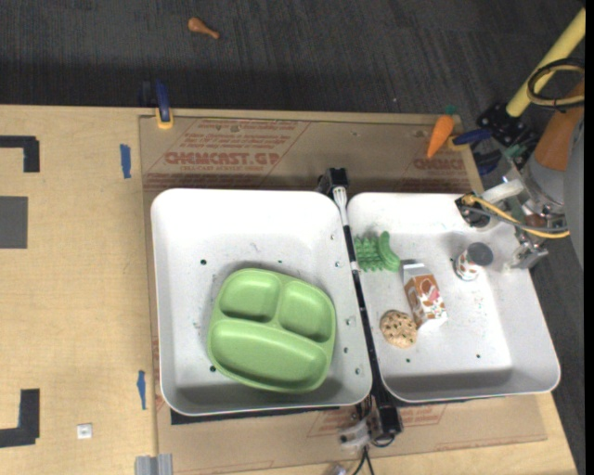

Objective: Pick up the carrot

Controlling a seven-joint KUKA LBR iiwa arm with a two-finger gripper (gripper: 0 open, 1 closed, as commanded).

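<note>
1. Nearest the camera, the left bin [176,278] holds a green divided plate [272,328] with three compartments, lying toward the bin's near side.
2. The right bin [520,353] sits just beside it, the two touching along a dark seam with a black clip [334,178] at its far end.
3. In the right bin's near-left part lies a round cookie [398,327], touching a small red and white packet [424,295] just to its right and slightly farther back.
4. Farther in, against the right bin's left wall, lies a green ridged toy [376,252].
5. Toward the right bin's far-right corner, a small round grey piece [478,253] and a small white and red object [466,270] sit close together; what they are is too small to tell.
6. The gripper [524,243] is over the far-right edge of the right bin, with yellow cable [506,210] looped around it. The jaws are too cluttered and small to read, so I cannot tell how far apart they are or whether they hold anything.
7. The carrot [441,134] lies outside both bins, on the cardboard sheet [232,153] beyond the right bin's far edge, orange body with a green top pointing away, well apart from the gripper.
8. A blue and yellow clamp [162,102] grips the sheet's far-left corner.
9. Farthest off, a small orange scrap [200,28] lies on the dark floor [325,46].
</note>
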